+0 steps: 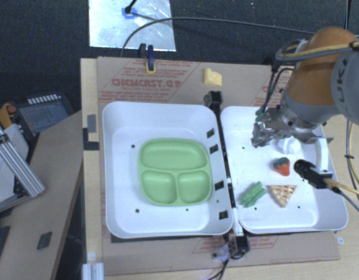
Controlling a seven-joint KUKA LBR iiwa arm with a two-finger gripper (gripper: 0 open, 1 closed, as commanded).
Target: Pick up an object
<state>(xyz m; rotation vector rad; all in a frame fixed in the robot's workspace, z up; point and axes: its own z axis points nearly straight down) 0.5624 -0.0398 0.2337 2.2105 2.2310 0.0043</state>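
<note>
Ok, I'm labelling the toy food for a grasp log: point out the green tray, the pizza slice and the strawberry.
green tray (172, 171): camera view, on the ridge between its compartments.
pizza slice (282, 193): camera view, middle of the wedge.
strawberry (282, 167): camera view, on its red body.

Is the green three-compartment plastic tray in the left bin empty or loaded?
Empty. The green three-compartment plastic tray lies flat in the left white bin, and all three compartments show bare green.
</note>
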